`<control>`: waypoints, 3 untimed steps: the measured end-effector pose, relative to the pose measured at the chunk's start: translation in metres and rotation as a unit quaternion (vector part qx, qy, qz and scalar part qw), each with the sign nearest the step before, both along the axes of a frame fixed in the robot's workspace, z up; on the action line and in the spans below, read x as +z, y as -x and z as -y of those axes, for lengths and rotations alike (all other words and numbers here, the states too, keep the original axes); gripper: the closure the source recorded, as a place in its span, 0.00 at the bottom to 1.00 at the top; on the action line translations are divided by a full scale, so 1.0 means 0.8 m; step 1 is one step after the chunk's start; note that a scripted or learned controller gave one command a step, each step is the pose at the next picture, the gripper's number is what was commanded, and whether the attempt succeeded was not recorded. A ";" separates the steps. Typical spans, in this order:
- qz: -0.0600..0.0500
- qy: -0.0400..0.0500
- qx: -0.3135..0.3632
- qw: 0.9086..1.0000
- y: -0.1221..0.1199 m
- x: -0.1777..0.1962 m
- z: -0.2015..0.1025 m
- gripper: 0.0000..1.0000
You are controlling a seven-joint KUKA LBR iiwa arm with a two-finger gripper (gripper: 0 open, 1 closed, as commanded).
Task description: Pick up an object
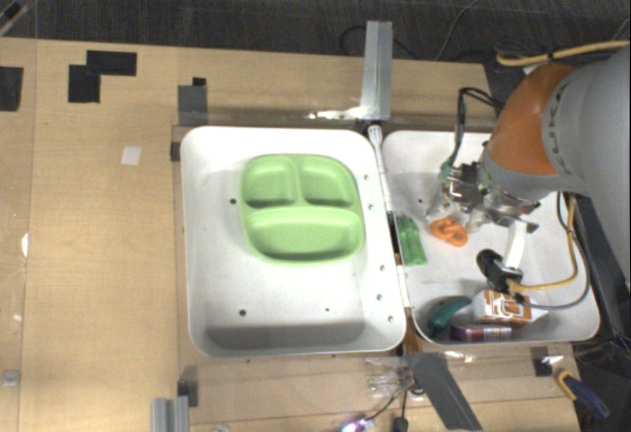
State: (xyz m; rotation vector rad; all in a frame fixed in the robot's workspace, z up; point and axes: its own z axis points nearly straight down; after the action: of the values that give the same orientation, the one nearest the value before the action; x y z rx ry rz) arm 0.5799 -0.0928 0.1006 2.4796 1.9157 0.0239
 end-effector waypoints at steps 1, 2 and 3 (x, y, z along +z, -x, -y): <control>-0.008 0.001 -0.004 1.000 0.015 0.132 -0.083 1.00; -0.008 0.001 -0.004 1.000 0.015 0.132 -0.083 0.00; -0.009 0.001 -0.007 1.000 0.104 0.103 -0.040 0.00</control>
State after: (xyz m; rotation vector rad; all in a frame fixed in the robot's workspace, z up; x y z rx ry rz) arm 0.4964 -0.0608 0.1828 2.5007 1.9024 -0.0005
